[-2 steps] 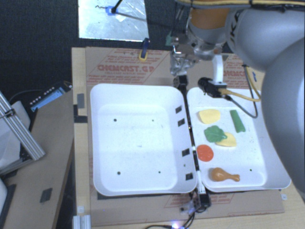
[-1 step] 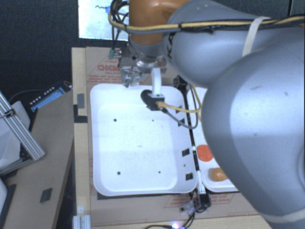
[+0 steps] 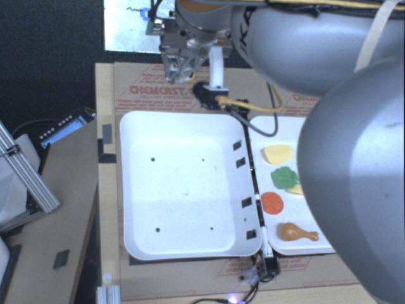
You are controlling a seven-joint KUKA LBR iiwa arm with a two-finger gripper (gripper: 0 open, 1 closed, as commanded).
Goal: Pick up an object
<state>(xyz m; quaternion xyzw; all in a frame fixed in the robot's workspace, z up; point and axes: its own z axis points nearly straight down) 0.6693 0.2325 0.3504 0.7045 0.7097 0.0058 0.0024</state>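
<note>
Camera view: the gripper (image 3: 179, 68) hangs above the cardboard beyond the far edge of the left bin (image 3: 136, 170), and you cannot tell how it is set, as blur hides its tip. The candidates lie in the right bin (image 3: 288, 249), along its left wall: a yellow piece (image 3: 278, 154) farthest back, then a green piece (image 3: 286, 178), a red disc (image 3: 272, 202) and a drumstick toy (image 3: 296, 232) near the front edge. You would do best to carry the gripper across the dividing walls, centre it over one isolated piece, likely the drumstick, and descend vertically.
</note>
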